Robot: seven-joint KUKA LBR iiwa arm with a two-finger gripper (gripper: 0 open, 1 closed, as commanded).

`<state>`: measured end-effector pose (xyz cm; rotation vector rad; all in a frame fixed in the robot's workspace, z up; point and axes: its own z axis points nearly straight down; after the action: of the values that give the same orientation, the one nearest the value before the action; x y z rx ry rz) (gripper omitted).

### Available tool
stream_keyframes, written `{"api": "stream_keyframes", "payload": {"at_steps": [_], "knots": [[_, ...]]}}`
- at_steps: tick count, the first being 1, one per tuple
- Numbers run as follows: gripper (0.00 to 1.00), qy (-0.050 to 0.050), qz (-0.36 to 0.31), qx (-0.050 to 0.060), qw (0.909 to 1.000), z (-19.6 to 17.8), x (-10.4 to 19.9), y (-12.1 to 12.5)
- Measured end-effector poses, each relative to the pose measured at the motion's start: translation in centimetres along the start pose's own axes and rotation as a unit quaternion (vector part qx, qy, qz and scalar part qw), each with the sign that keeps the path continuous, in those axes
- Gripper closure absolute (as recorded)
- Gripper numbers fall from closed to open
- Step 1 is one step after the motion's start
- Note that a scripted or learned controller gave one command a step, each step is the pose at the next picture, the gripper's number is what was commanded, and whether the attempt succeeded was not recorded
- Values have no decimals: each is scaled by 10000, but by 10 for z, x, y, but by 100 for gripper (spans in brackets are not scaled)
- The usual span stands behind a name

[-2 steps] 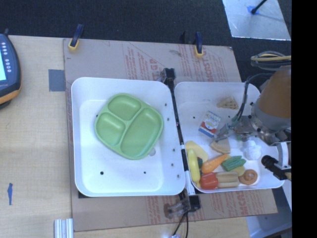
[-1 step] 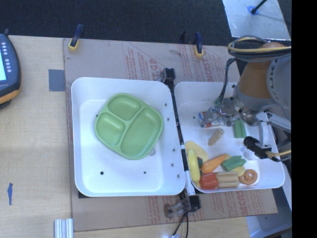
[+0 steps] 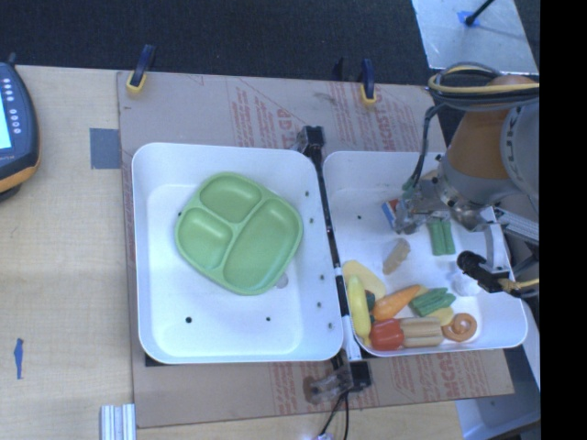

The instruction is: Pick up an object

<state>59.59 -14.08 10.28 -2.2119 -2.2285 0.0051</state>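
Note:
The right bin (image 3: 367, 177) holds several toy foods. A yellow banana (image 3: 359, 293), an orange carrot (image 3: 398, 302), a green pod (image 3: 434, 298), a red pepper (image 3: 386, 335), a tan roll (image 3: 422, 332) and a ringed donut (image 3: 460, 326) crowd its near edge. A beige lump (image 3: 396, 257) lies alone in the middle. My gripper (image 3: 425, 212) hangs low over the bin's far right part, beside a small red and blue piece (image 3: 393, 214) and just above a green bar (image 3: 441, 237). The wrist body hides how the gripper meets them.
A green divided plate (image 3: 240, 231) lies in the left bin (image 3: 151, 328). The grey arm with its orange band (image 3: 479, 145) covers the right bin's far right corner, and a black cable end (image 3: 476, 269) hangs over it. A handheld pendant (image 3: 14, 126) sits at the far left.

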Motion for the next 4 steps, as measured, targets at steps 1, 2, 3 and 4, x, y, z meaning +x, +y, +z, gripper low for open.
{"api": "stream_keyframes", "payload": {"at_steps": [1, 2, 3, 4], "knots": [[0, 0, -1, 4, 10000, 1, 0, 0], [0, 3, 28, 36, 10000, 12, 15, 51], [0, 1, 25, -15, 10000, 10, 4, 61], [0, -11, 38, -25, 10000, -28, -49, 60]]}}
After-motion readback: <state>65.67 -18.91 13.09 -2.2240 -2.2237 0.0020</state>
